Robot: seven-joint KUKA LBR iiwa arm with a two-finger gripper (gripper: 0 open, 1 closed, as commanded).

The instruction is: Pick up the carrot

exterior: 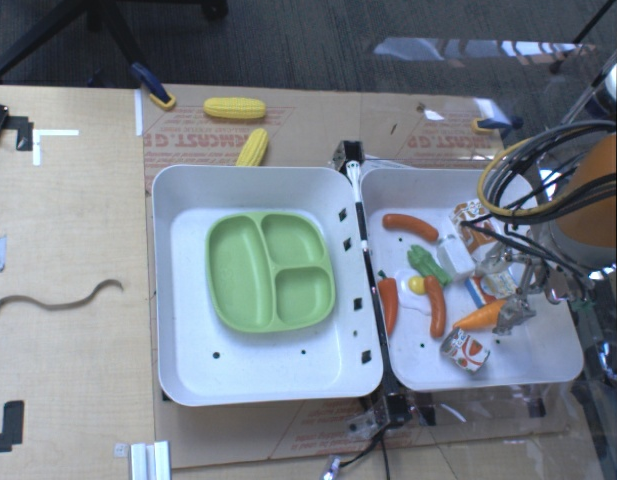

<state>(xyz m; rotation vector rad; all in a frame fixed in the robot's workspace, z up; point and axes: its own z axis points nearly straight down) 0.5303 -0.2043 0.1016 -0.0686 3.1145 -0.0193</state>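
Note:
An orange carrot (478, 317) lies tilted in the right white bin (548, 368), towards its right side, with the thick end pointing right. My gripper (510, 303) hangs low over the bin, right at that thick end and seemingly touching it. The grey arm with its orange band (593, 213) and looped cables comes in from the right above it. A second orange-red tapered piece (388, 303) lies by the bin's left wall.
Also in the right bin are a sausage (410, 226), a green vegetable (425, 265), a red sausage (437, 308), a small can (466, 349) and a packet (471, 213). The left bin (178, 348) holds a green divided plate (271, 271). Two corn cobs (235, 109) lie behind it.

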